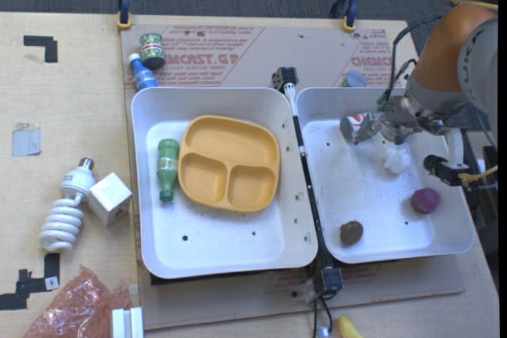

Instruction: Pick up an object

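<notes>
Gripper point(366, 127) hangs low over the right bin point(333, 194), its state impossible to tell. 2 candidates, a purple object point(425, 200) and a brown object point(352, 232), lie well apart from it; closing here likely grabs nothing.

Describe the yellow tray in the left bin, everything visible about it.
The yellow tray looks like matte plastic with rounded corners, divided into one long compartment along the top and two smaller ones below. It lies flat and slightly rotated on the floor of the left bin. A green bottle lies along its left edge, seemingly touching it.
</notes>
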`<action>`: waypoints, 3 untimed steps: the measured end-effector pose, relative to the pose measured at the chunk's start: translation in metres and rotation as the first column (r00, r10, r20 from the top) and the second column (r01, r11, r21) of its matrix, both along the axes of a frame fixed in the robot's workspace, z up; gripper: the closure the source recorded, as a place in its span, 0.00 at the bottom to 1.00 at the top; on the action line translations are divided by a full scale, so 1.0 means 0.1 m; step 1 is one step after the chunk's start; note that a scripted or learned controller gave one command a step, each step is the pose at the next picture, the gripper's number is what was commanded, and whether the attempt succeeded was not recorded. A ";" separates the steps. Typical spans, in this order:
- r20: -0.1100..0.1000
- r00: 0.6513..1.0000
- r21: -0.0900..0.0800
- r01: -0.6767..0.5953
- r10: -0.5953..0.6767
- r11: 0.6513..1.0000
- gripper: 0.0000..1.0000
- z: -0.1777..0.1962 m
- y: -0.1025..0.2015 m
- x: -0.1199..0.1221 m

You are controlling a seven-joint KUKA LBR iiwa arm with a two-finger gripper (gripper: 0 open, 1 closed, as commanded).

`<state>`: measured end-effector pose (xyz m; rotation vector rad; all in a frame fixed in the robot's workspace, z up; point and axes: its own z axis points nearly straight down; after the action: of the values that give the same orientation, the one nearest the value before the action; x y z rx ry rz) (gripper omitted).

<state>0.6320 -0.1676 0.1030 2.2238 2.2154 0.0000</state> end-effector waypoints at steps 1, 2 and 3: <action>-0.031 1.000 0.010 -0.001 0.002 1.000 0.00 -0.13 -0.08 0.21; -0.026 1.000 0.005 -0.001 0.002 1.000 0.00 -0.14 0.05 0.22; -0.021 1.000 0.003 -0.003 0.003 1.000 1.00 -0.03 0.05 0.23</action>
<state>0.6547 -0.1627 0.1000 2.2329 2.2302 -0.0212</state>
